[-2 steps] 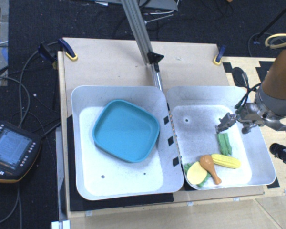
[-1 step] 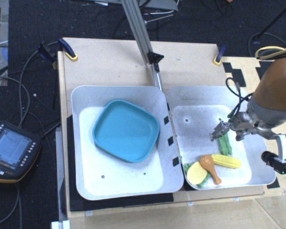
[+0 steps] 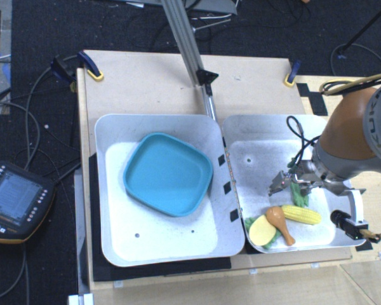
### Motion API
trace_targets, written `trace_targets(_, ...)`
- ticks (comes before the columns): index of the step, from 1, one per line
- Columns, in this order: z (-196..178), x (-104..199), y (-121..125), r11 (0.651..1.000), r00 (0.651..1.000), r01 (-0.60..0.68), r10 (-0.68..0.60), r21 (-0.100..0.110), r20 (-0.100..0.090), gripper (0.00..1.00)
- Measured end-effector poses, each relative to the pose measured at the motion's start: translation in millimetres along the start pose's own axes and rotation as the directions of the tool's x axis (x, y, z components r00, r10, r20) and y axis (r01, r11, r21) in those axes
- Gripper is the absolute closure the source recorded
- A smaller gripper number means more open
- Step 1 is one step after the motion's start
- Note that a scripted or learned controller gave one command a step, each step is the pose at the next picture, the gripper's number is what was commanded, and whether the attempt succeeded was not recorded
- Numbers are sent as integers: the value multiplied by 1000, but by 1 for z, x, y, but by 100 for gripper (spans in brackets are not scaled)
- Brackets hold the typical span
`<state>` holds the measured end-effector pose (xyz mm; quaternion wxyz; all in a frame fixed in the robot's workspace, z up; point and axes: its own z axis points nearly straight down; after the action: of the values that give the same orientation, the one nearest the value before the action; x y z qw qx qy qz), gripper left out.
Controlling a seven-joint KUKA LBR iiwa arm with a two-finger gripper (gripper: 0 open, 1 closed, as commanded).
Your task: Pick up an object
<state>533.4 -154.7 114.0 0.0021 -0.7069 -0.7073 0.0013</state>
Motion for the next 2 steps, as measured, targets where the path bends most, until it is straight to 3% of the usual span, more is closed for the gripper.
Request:
trace_targets(1,16,0,2,1000,1000,0,0,-11,2,0)
trace_targets(2,5,-2,3,1000,1000,-1,1,-14,5,100)
